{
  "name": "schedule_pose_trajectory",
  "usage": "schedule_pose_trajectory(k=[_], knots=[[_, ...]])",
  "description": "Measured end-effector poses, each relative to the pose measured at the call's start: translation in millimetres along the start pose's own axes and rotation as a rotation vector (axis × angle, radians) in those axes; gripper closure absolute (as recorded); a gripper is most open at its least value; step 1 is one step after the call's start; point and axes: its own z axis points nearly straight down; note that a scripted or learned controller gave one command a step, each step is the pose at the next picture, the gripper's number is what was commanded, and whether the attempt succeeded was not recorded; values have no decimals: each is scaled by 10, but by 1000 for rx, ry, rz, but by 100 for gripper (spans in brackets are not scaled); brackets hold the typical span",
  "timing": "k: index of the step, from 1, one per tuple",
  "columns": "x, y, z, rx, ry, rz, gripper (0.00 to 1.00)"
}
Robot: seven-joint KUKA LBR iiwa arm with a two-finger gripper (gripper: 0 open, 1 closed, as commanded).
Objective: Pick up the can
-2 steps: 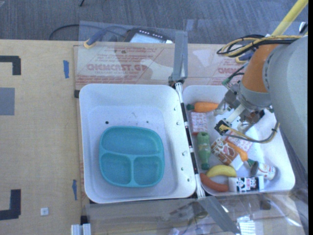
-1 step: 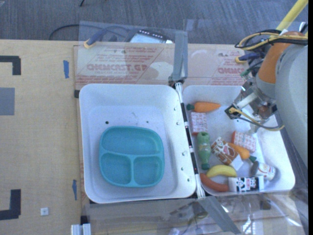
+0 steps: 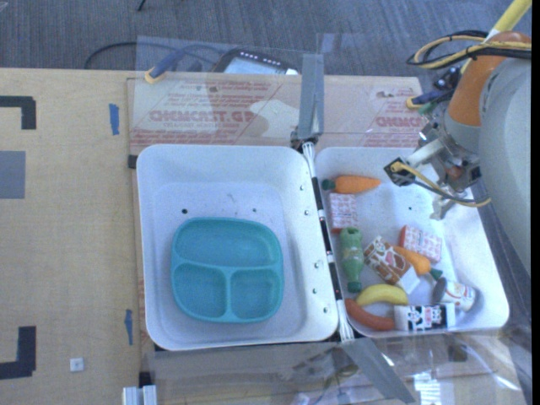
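Observation:
A small red and white can (image 3: pixel 343 211) lies on its side at the left of the right bin (image 3: pixel 494 289), just below an orange carrot (image 3: pixel 357 184). My gripper (image 3: pixel 442 197) hangs over the upper right part of that bin, well to the right of the can and apart from it. Nothing shows between its fingers.
The right bin also holds a green bottle (image 3: pixel 351 254), a banana (image 3: pixel 381 294), a sausage (image 3: pixel 368 315), a black and white carton (image 3: pixel 425 316), a red and white box (image 3: pixel 421 243) and other small food items. A teal divided plate (image 3: pixel 226 270) lies in the left bin (image 3: pixel 160 175).

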Motion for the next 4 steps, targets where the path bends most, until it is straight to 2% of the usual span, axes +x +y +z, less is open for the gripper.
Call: schedule_pose_trajectory(k=[1,2,3,4], knots=[[-132,-675,344,-11,10,-193,0],[133,-78,-841,-1,0,197,0],[-26,-670,218,2,-1,163,0],[-643,-750,301,-10,26,128,0]])
